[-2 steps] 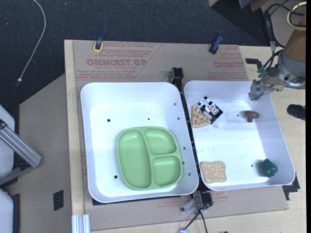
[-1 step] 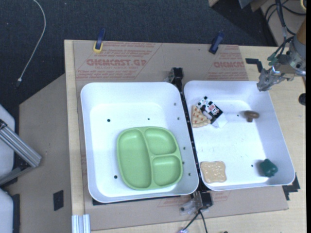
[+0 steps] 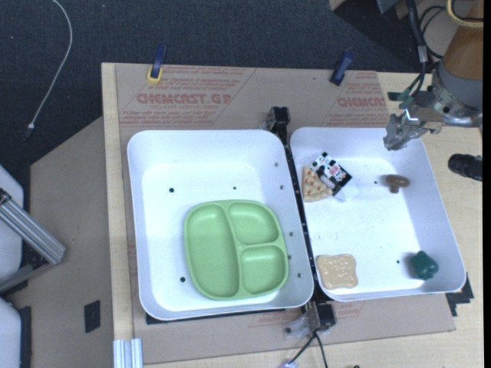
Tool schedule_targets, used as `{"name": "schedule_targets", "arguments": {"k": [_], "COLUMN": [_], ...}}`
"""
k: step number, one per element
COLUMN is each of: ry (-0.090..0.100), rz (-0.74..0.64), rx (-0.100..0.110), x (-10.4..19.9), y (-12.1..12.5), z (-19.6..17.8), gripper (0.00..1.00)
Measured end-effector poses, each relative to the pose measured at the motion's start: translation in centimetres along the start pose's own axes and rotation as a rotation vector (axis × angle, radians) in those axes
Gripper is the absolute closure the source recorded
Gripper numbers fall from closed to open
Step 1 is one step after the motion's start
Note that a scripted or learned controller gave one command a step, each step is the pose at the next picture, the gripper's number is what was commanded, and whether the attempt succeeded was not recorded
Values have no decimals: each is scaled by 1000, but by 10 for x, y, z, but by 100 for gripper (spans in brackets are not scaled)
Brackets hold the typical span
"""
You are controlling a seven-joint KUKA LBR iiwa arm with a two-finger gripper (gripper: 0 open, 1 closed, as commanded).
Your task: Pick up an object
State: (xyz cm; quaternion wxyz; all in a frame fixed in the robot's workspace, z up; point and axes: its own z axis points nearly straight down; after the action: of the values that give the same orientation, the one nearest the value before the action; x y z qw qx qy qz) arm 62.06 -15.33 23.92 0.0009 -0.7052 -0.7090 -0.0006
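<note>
The right bin holds several small objects. A black-and-white cow toy lies beside a waffle-like piece near the bin's left wall. A small brown piece lies toward the back right. A tan slice of toast sits at the front, and a dark green lump sits in the front right corner. My gripper hangs over the bin's back right rim, above and apart from the brown piece. Nothing shows between its fingers.
The left bin holds a green divided plate. Black clips join the bins at back and front. Blue clamps hold the cardboard base at the rear. My arm enters from the upper right.
</note>
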Motion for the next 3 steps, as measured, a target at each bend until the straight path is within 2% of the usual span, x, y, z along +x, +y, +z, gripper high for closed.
{"name": "schedule_targets", "arguments": {"k": [2,3], "ry": [0,0], "rz": [1,0], "rx": [2,3], "x": [102,148], "y": [-9,-27], "z": [2,9], "gripper": [100,100]}}
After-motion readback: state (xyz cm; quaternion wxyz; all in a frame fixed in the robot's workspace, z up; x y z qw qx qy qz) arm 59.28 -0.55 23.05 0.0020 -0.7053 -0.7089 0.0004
